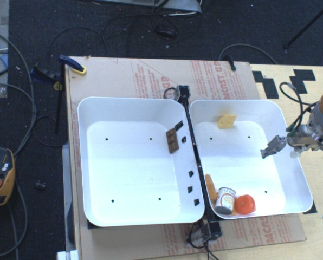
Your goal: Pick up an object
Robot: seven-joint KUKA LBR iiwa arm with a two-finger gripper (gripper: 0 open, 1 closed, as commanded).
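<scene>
My gripper [283,149] hangs over the right wall of the right bin [270,108], open, with nothing between its fingers [271,148]. A yellow wedge [226,121] lies near that bin's back wall, left of the gripper. In the bin's front corner sit a small can [225,199], a red ball-like fruit [245,203] and an orange carrot-like stick [210,186], all well below and left of the gripper. A brown chocolate-like bar [173,140] lies in the left bin [91,112] against its right wall.
Black clips [191,173] run along the divider between the bins. A blue and yellow tool [72,65] lies at the board's back left corner. Cables trail over the dark floor behind the bench and near the arm at the right.
</scene>
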